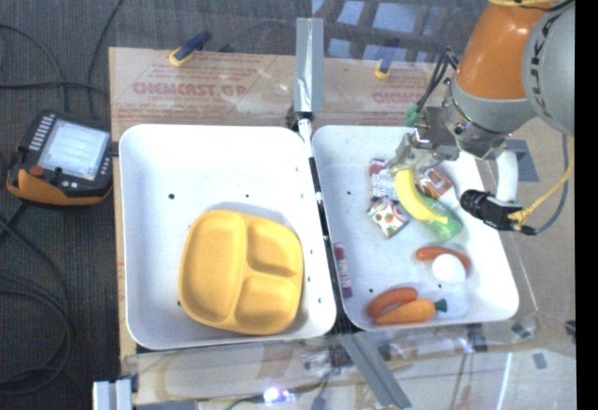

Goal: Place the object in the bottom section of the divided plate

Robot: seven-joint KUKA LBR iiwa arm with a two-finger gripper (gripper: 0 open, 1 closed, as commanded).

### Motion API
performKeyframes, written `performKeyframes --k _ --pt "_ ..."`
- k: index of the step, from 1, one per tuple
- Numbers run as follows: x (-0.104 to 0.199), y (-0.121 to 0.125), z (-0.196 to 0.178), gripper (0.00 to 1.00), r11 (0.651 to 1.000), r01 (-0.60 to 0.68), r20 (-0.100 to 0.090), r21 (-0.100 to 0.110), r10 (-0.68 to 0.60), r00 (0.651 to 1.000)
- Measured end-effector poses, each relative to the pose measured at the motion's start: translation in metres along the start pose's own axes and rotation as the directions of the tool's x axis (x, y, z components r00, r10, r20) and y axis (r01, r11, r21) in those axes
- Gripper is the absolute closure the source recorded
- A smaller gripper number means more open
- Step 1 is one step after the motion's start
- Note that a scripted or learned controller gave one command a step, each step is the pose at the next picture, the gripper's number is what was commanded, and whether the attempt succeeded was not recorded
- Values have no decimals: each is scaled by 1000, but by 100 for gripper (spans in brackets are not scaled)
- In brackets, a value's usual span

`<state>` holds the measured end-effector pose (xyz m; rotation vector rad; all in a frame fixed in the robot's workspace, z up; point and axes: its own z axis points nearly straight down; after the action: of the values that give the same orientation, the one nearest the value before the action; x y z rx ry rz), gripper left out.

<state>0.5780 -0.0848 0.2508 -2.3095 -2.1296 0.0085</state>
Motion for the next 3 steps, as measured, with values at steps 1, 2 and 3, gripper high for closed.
performKeyframes --k 1,2,3 --pt "35 10 27 100 948 -319 -1 3 319 948" --pt "110 -51 27 100 928 -372 -2 2 372 928" --pt "167 -77 -1 100 949 -316 -3 1 316 949"
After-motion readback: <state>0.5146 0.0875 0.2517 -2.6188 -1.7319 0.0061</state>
